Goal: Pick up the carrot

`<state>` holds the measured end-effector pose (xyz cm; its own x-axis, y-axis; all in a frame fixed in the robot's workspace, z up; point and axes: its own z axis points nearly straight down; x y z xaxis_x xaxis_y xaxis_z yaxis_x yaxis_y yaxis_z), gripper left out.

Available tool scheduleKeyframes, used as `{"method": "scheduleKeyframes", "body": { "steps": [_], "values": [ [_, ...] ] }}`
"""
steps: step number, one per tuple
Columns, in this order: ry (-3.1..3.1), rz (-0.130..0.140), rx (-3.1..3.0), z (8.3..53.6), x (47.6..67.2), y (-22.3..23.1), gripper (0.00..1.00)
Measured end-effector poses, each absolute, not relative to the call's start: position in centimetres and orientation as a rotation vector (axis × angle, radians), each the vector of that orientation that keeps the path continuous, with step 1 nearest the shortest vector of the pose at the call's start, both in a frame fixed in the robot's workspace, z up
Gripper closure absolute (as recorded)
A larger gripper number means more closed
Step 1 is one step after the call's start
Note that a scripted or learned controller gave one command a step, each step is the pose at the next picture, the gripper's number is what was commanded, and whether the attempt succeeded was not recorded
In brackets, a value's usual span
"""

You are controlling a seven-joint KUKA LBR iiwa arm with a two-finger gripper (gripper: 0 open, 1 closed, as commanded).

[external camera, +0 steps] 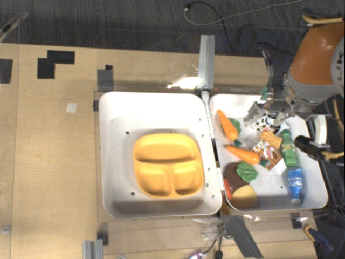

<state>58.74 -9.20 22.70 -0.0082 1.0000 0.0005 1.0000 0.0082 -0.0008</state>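
Note:
Two orange carrots lie in the right bin (318,201). One carrot (226,124) sits near the bin's upper left, with a green top at its lower end. The other carrot (243,155) lies slanted in the bin's middle, just above a green leafy piece (247,171). My gripper (268,111) hangs over the upper part of the right bin, to the right of the upper carrot and apart from both. Below it lies a black-and-white patterned item (265,125). Nothing orange shows at the gripper.
The left bin (110,144) holds a yellow divided plate (167,163). Crowded into the right bin are an orange-brown snack packet (271,147), a green object (289,152), a blue bottle (295,185), a brown item (232,177) and a yellow rounded item (245,195).

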Motion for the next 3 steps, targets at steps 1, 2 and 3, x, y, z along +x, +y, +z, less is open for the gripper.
{"method": "scheduleKeyframes", "body": {
  "steps": [1, 2, 3],
  "values": [
    [-2.304, -0.005, -2.139, 10.3, 64.1, -8.9, 0.00],
    [-2.308, -0.009, -2.137, 11.3, 64.3, -8.8, 1.00],
    [-2.217, -0.005, -2.230, 18.5, 67.1, -3.6, 1.00]
  ]
}}
